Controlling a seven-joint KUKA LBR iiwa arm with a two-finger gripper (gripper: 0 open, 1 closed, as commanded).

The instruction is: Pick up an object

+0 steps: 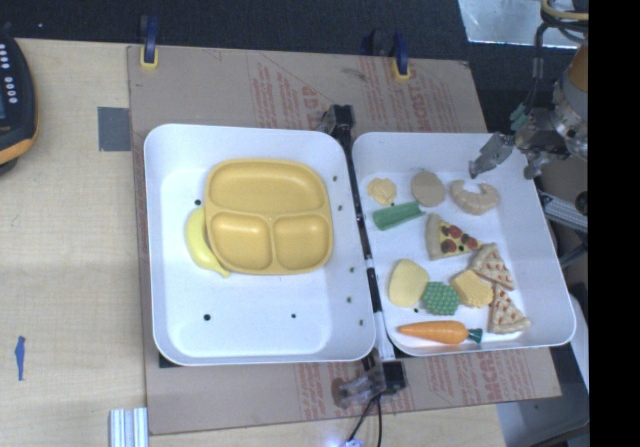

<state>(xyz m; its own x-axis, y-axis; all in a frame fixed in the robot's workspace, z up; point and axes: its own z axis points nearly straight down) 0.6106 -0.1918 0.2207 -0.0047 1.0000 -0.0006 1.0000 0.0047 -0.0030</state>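
Observation:
The right bin (545, 225) holds several toy foods: a tan curved pastry (475, 198), a tan round piece (428, 188), a green pickle (398, 215), a pizza slice (450, 237) and an orange carrot (435, 332). My gripper (511, 157) hovers over the bin's far right corner, just right of and above the pastry. It is open, with one grey finger (490, 154) pointing down-left and nothing between the fingers.
The left bin (170, 315) holds a yellow divided plate (270, 215) with a banana (198, 240) tucked under its left edge. More toy pieces, yellow, green and wedge-shaped, crowd the near right of the right bin. A black and orange device (12, 95) lies far left.

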